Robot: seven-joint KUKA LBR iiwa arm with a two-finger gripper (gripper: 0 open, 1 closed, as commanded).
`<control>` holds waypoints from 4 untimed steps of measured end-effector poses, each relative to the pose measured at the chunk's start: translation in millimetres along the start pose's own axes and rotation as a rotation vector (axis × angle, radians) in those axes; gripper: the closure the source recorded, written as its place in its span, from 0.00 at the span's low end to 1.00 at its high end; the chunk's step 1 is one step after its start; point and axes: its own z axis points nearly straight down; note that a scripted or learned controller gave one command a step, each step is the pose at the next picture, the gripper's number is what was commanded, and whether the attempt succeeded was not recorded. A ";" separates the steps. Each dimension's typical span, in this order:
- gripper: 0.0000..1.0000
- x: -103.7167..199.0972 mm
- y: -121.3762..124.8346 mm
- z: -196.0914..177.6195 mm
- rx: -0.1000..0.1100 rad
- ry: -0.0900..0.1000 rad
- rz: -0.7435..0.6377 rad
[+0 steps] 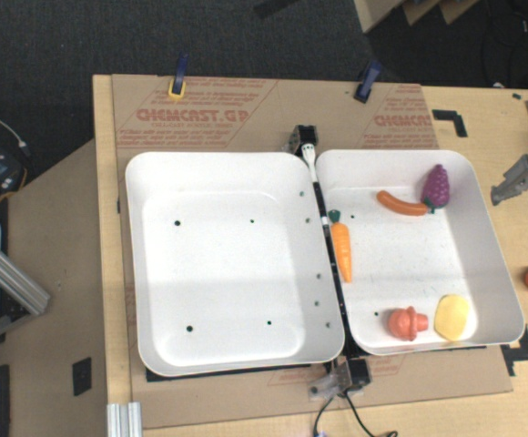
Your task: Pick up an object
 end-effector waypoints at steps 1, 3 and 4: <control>0.00 50.2 -16.3 -100.7 -0.004 0.005 -0.013; 0.00 31.0 -20.3 -94.1 -0.008 -0.001 -0.001; 0.00 84.4 -19.5 -170.6 -0.001 0.006 -0.014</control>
